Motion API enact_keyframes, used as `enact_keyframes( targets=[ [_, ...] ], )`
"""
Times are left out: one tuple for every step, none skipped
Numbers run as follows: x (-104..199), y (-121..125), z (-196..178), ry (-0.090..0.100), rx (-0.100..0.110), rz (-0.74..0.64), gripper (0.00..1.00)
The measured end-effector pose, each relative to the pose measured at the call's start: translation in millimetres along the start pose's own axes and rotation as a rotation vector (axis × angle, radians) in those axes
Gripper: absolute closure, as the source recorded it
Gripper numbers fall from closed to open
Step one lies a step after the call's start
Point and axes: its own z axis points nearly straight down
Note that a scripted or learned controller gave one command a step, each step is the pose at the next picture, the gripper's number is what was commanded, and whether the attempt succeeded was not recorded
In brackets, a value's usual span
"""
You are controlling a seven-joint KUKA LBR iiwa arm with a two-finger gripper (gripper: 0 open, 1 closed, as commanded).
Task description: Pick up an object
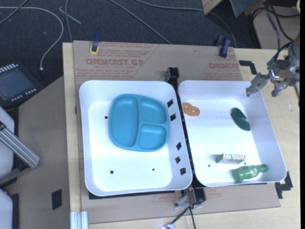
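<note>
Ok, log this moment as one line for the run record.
pincer: open, above right bin's far right corner, holding nothing | right bin: pretzel, dark green piece, green bottle | left bin: blue plate

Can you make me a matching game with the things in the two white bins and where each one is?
Things:
1. blue divided plate
2. orange pretzel
3. dark green oval piece
4. green bottle

Places:
A. near front rim of right bin, lying on its side
B. in right bin, close to the divider between the bins
C. in left bin
D. in right bin, towards its far right side, nearest the gripper

Pairs: 1-C, 2-B, 3-D, 4-A
</note>
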Motion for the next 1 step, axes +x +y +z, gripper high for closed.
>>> enact_keyframes(
  targets=[
    [0.8, 2.7, -8.4, -0.004, -0.014, -0.004, 0.0]
  ],
)
